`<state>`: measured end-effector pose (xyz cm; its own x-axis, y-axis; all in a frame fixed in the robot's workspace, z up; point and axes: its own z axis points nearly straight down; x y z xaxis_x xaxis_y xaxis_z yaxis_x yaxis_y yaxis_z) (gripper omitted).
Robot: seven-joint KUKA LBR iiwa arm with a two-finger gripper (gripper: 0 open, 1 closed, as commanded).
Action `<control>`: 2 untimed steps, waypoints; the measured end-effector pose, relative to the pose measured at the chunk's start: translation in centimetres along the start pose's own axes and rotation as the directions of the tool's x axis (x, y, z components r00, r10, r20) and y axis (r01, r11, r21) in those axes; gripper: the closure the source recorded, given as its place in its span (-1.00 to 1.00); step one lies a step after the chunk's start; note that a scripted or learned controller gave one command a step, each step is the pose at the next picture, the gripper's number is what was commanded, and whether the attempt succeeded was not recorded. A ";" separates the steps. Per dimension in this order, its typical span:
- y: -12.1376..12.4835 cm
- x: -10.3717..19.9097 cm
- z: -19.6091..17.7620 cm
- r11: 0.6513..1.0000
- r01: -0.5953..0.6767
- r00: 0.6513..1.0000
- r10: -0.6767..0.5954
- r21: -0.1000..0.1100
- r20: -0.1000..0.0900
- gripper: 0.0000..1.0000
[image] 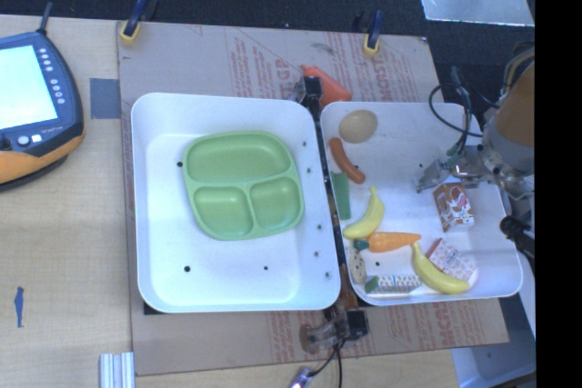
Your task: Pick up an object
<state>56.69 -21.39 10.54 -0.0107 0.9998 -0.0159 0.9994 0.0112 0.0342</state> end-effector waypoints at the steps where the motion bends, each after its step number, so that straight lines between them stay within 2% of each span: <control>1: -1.4 0.4 0.0 1.000 -0.002 1.000 0.002 -0.002 0.004 -1.00; 2: -1.2 -0.1 -1.4 1.000 -0.003 1.000 0.003 -0.005 0.012 1.00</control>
<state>55.40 -21.48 11.86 -0.0069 0.9996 -0.0281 0.9992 0.0080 0.0397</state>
